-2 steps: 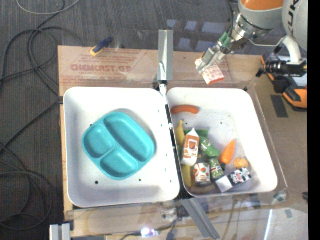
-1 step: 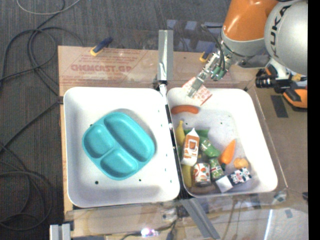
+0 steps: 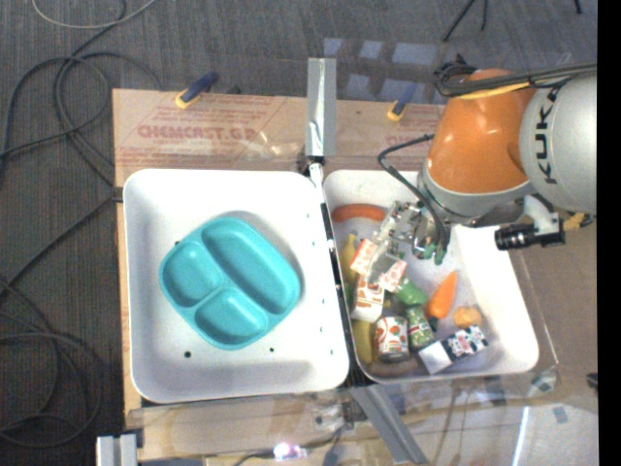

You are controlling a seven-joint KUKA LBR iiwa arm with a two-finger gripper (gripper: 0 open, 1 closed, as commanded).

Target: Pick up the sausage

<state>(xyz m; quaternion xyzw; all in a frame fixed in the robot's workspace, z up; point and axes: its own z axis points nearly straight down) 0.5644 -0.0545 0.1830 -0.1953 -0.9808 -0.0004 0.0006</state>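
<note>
Camera view, looking down on the desk (image 3: 146, 124).

Item 1: arm (image 3: 495, 153), grey with an orange band, reaching in from the right above the right bin (image 3: 514, 348).

Item 2: pincer (image 3: 408, 236), hanging low over the upper middle of the right bin, above the pile of toy food. Its metal parts blur into the packets below; how far it is open cannot be told, and no item can be seen held in it.

Item 3: sausage (image 3: 357, 213), taken to be the orange-red curved piece at the upper left of the right bin, just left of the pincer. Its right end is hidden behind the pincer; whether the two touch cannot be told.

Item 4: carrot (image 3: 442, 294), orange, lying tilted at the middle right of the pile, below the pincer and apart from it.

Item 5: can (image 3: 392, 338), red and white, near the front wall of the right bin, with a small dark box (image 3: 467, 342) to its right.

Item 6: remaining pile: red-and-white packets, green and yellow pieces, crowded and overlapping; individual kinds hard to make out.

Item 7: left bin (image 3: 146, 357), white, holding a teal divided tray (image 3: 230, 280) with three compartments, set at a slant.

Item 8: cables (image 3: 68, 85) on the floor, upper left, partly cut off by the edge.
</note>
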